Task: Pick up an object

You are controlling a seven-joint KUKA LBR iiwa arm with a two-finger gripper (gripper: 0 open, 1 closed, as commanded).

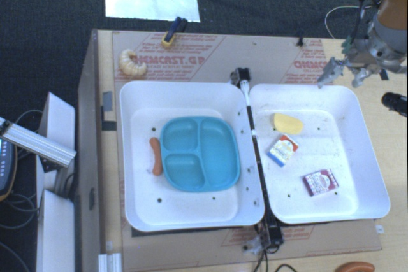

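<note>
Down at the near edge of the desk (191, 51) sit our two white bins, side by side. Our left bin (137, 137) holds a blue tray (199, 153) with three parts, and a little sausage (155, 156) lies just beside the tray.

Our right bin (370, 156) has three small things we could pick up. We see a yellow wedge (288, 123) near the far side, a small white packet (282, 150) close below it, and a dark red packet (320, 182) nearer to us.

Our gripper (344, 73) hangs at the far right corner of that bin, just past its rim. Its jaws stand spread apart with nothing between them.

We think the yellow wedge is the closest pick. It lies to the left of the jaws and a bit nearer to us, with its long side running left to right. So we think the jaws must move left into the bin, then go down.
</note>
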